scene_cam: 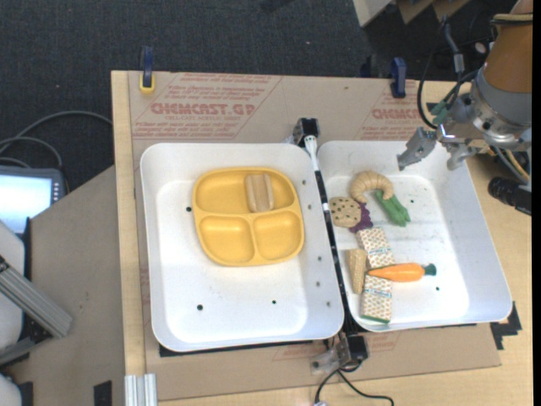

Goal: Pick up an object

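My gripper [437, 152] hangs over the far right part of the right bin [473, 227], its two grey fingers spread open with nothing between them. In that bin, left of and nearer than the gripper, lie a tan croissant [370, 183], a green pickle [394, 207], a round cookie [343, 211] on a purple piece, an orange carrot [397, 271] and two wrapped snack bars [375, 273]. The croissant is the closest item to the fingers.
The left bin [169, 269] holds a yellow divided plate [249, 218] with a tan hot-dog-like piece [259, 193] in its far compartment. A black clip [306, 128] sits where the bins meet at the back. Blue clamps [397, 76] hold the brown board.
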